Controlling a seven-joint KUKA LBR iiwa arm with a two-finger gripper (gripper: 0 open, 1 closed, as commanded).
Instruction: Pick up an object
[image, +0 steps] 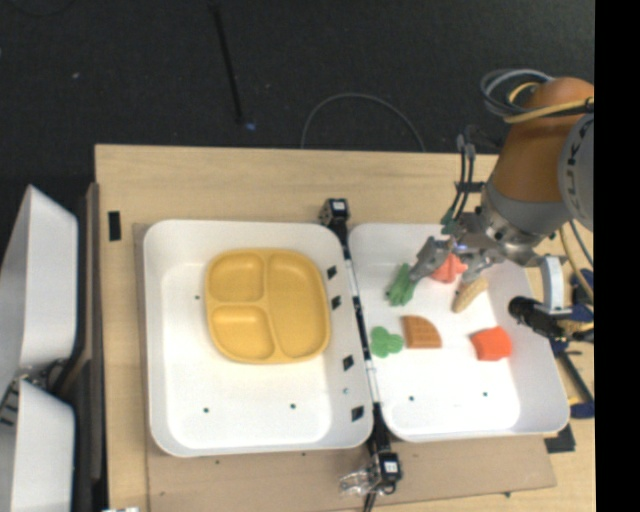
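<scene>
My gripper (450, 264) hangs over the back of the right bin (540, 400), its fingers spread apart. A small salmon-red piece (449, 269) lies between the fingertips, and I see no finger pressed against it. A green piece (401, 285) lies just left of the left finger. A tan stick-shaped piece (468, 293) lies just below the right finger. Further forward in the same bin are a brown waffle-like piece (421, 332), a small green piece (386, 342) and an orange-red block (491, 343).
The left bin (180, 400) holds a yellow divided plate (268, 305). Black clips run along the divider between the bins (355, 330). The front half of the right bin is bare white floor.
</scene>
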